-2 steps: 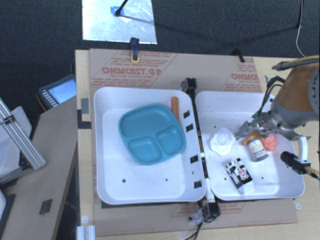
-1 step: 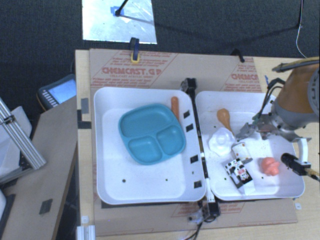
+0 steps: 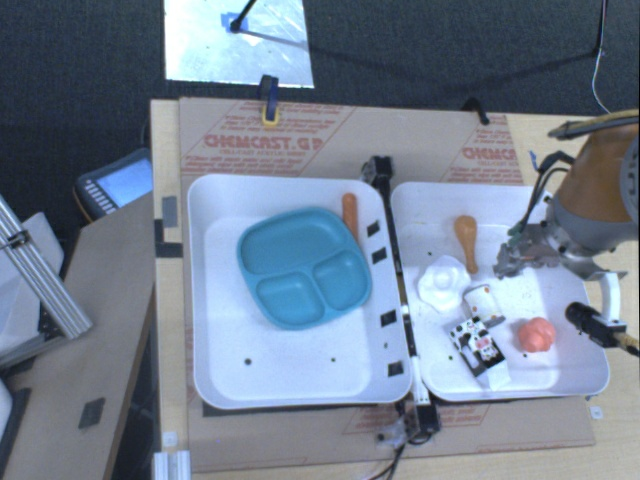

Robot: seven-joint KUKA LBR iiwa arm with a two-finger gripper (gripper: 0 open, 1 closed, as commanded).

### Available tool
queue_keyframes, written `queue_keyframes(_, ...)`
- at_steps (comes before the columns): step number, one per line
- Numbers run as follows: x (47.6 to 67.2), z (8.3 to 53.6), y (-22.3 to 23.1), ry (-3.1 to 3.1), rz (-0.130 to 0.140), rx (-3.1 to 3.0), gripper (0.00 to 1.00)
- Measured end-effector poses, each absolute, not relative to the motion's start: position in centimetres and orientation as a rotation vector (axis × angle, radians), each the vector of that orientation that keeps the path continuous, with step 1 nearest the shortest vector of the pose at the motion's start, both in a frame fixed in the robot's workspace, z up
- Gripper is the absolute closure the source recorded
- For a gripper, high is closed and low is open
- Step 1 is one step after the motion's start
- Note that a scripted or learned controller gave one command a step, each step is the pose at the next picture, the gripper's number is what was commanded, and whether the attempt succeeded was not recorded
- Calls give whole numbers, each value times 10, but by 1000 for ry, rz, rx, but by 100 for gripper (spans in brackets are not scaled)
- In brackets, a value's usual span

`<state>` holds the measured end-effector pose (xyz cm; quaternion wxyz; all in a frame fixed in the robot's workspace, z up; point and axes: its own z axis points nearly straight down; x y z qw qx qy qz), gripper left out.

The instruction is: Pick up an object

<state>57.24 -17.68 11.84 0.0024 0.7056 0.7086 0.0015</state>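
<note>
1. Two shallow white plastic bins sit side by side on the bench: the left bin (image 3: 215, 368) and the right bin (image 3: 570, 378), with a black divider strip (image 3: 392, 268) between them.
2. The left bin holds two things: one teal plastic plate with three compartments (image 3: 303, 266) and one slim orange stick-like piece (image 3: 350, 216) touching the plate's upper right rim, its long axis running up and down the view.
3. The right bin holds five small things: one tan wooden spoon (image 3: 466, 238), one lumpy white object (image 3: 441, 282), one small white piece with a tan edge (image 3: 478, 299), one black-and-white patterned block (image 3: 477, 346) and one rounded pink object (image 3: 535, 335).
4. The spoon's long axis runs roughly up and down the view, with its broad end uppermost.
5. The gripper (image 3: 508, 259) hangs over the right bin's upper right part, near the spoon and apart from it; whether it is released or clenched cannot be told, and nothing is seen in it.
</note>
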Motion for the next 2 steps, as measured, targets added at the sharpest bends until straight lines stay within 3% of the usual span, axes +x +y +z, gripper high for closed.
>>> queue_keyframes(2,580,210,-183,2224,4,2212,100)
